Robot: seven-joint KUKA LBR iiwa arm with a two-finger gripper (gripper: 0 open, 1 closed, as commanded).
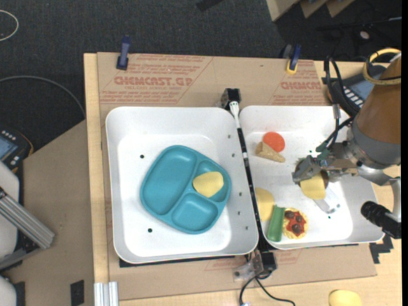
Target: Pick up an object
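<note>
The arm reaches in from the right over the right bin [344, 233], its gripper [310, 172] low above the middle of that bin, just over a pale yellow piece [313, 188] that lies on the bin floor. That placement reads as a try for this piece, since it is the nearest loose thing under the wrist. How far apart the fingers stand I cannot tell, because the gripper body hides them from this slanted view, and nothing can be seen clamped between them; the yellow piece looks to rest on the floor, not lifted. Other candidates lie near: a wedge of cake with an orange ball [274, 140] touching its far end sits toward the far left of the bin, and along the near left a green pepper [275, 223] leans against a small pizza slice [295, 223], with another yellow lump [264, 203] just beside the dividing wall. These are crowded together, so the lone piece under the gripper is probably the easier pick. The left bin [127, 171] holds a blue divided plate [183, 188] with a yellow lump [208, 183] resting in its right compartment, well apart from the arm. The pick seems not yet done.
</note>
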